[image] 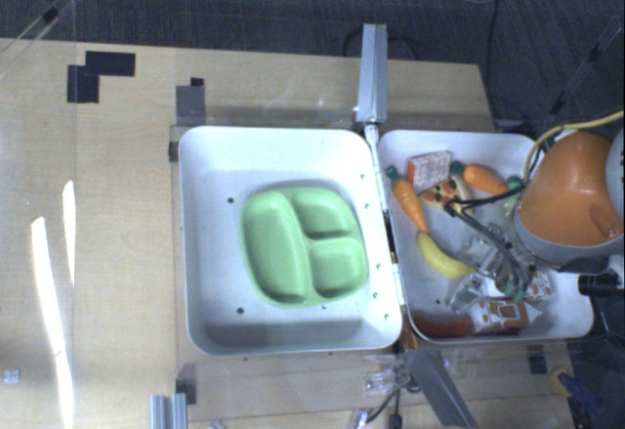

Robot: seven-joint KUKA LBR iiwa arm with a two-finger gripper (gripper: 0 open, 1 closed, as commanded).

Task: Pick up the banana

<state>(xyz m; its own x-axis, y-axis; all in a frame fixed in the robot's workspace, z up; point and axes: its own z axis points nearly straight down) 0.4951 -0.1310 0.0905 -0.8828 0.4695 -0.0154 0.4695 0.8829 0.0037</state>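
Arm low over the crowded right bin, beside the banana

I can't tell how the gripper is set. The banana lies just to its left, free on the floor of the right bin, a carrot above it. The green tray in the left bin has bare floor around it.

The pale wooden bench bears two white bins: the right bin under the pincer, the left bin beside; black marks, perhaps tape, far beyond.
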